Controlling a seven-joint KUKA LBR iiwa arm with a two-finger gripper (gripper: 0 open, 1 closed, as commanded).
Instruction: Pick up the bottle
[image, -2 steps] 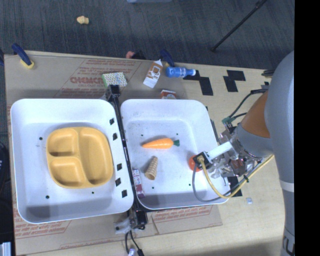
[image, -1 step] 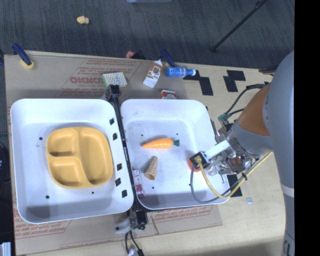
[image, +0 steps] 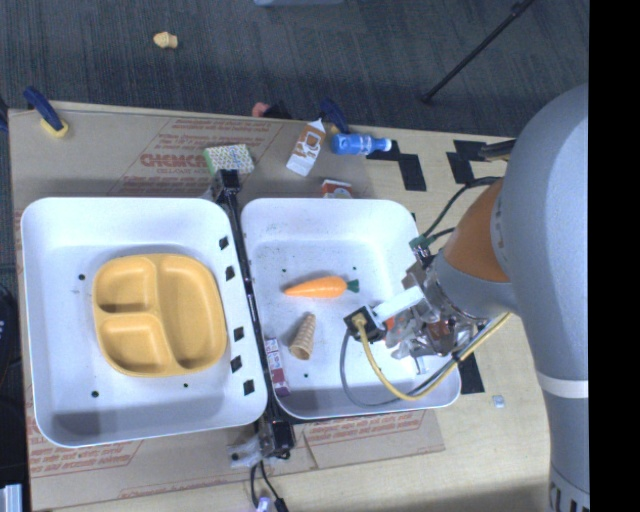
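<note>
A small blue bottle (image: 356, 145) with a white cap lies on its side on the bench, just behind the right bin's (image: 330, 212) far rim and outside it. My gripper (image: 408, 338) hangs low over the right bin's near right part, trailing a yellow-and-black cable loop (image: 372, 378). It is far from the bottle, roughly a bin's depth nearer the camera. I see nothing held in it.
An orange toy carrot (image: 315, 288) and an ice-cream cone (image: 302, 336) lie in the right bin, left of the gripper. A yellow divided plate (image: 158, 312) sits in the left bin (image: 50, 300). A small carton (image: 306, 150) lies beside the bottle.
</note>
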